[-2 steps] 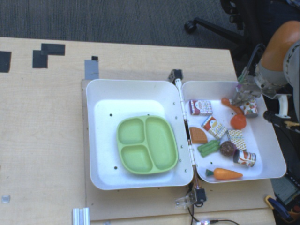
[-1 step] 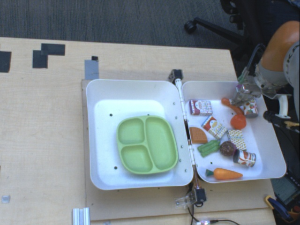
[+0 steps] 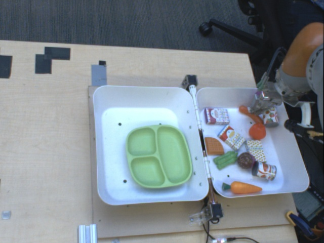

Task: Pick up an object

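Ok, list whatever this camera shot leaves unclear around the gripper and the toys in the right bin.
- Gripper, camera view: small and dark over the right bin; its grip state is unreadable.
- Red-and-white item beside it: partly covered by the gripper, so contact and identity are unclear.
- Arm: cut off by the picture's right edge.
- Small carton and can: labels too small to read.

Grey arm (image 3: pixel 298 77) with orange band (image 3: pixel 302 47), thin cable alongside, metal gripper (image 3: pixel 263 101) above right bin (image 3: pixel 293 151).

no legible text or labels
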Available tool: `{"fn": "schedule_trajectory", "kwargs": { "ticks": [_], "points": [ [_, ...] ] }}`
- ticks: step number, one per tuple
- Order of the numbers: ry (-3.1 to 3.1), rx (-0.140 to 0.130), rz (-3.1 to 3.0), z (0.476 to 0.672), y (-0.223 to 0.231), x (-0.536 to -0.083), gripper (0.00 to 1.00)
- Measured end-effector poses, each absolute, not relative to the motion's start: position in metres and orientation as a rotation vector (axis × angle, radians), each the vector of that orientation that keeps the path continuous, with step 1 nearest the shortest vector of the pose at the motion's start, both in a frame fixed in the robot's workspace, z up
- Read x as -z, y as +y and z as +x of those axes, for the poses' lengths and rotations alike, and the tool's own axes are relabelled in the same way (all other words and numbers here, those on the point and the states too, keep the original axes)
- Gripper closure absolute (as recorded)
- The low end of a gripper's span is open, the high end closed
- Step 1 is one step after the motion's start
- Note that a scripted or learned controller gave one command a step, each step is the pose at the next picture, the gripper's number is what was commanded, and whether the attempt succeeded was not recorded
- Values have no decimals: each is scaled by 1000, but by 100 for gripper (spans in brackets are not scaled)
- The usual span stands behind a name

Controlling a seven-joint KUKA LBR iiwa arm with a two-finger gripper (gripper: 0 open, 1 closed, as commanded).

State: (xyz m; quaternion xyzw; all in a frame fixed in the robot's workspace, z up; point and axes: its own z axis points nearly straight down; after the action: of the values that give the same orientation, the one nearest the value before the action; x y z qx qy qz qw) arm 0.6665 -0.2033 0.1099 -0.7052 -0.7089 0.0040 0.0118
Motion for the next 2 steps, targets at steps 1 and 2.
{"fn": "schedule_trajectory", "kwargs": {
  "ticks": [1,2],
  "points": [
    [-2212,-12,-2199,666,-203,-110,100],
    [-2210,-12,-2199,667,-203,-110,100]
  ]
}}
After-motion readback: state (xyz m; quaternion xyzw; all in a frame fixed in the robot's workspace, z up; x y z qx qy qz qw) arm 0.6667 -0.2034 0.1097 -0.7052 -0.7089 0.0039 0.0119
